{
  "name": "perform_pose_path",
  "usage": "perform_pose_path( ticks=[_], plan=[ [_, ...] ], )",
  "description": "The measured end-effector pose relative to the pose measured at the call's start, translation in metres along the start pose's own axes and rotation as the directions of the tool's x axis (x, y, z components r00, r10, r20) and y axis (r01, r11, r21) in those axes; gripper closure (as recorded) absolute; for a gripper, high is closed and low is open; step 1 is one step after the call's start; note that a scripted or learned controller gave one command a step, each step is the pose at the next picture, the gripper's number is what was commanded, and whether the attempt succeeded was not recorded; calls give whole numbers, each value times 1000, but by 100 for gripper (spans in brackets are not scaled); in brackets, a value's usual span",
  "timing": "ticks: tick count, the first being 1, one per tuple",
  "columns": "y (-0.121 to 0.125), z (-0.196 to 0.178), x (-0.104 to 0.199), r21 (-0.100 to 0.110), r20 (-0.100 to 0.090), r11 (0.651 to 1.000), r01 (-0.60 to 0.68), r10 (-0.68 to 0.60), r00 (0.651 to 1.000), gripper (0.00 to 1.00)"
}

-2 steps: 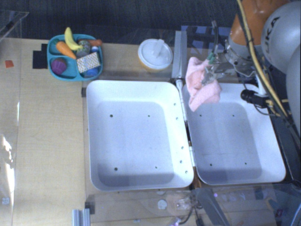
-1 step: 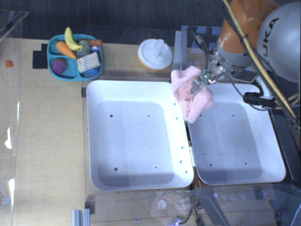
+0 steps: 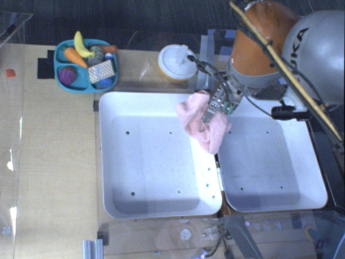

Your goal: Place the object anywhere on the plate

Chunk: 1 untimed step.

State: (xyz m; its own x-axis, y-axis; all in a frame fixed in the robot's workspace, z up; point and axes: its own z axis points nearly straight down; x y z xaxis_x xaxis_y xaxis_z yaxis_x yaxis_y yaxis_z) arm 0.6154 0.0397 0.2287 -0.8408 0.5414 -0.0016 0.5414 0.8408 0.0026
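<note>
Two white bins (image 3: pixel 156 198) share the bench, where the gripper (image 3: pixel 215 108) pinches a soft, light pink cloth (image 3: pixel 202 124) by its top fold, likely to drape.

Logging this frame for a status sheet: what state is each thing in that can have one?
pink cloth: crumpled, draped over the divide between the bins, lifted at the gripper.
gripper: shut on the pink cloth's top fold.
blue divided plate: on the bench, filled with toy food.
white lidded cup: upright, lid on.
left bin: holds part of the cloth.
</note>
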Motion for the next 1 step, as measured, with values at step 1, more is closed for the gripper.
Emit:
perform_pose_path(
  ticks=[1],
  plan=[
    [10, -3, 58, -1, 0, 920, 392, -392, 920, 100]
  ],
)
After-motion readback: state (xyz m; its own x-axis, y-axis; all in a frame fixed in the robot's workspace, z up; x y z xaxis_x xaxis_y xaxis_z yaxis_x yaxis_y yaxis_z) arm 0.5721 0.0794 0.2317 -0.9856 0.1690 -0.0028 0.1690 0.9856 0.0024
